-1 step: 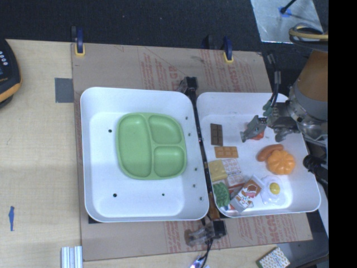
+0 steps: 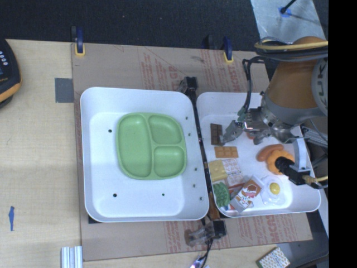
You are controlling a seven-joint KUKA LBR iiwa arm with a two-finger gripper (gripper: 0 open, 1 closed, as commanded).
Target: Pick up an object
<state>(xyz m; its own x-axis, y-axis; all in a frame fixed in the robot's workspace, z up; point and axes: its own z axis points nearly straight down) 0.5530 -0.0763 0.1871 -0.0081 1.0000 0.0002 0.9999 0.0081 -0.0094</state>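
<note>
Gripper [image 2: 234, 128] hovers just beside brown bar [image 2: 216, 132] (right bin [image 2: 312, 205]).

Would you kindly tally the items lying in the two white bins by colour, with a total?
Green: 2, the divided plate and a small green block
Brown: 2, a dark bar and a waffle-like tile
Orange: 1, the curved piece
Yellow: 1, a square
White: 1, the fried egg
Mixed print: 2, a packet and a carton
Total: 9

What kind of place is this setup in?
Probably a robotics lab test bench, not a kitchen. A grey and orange arm reaches over two white bins clamped on cardboard; one holds a green divided plate, the other toy food.
</note>
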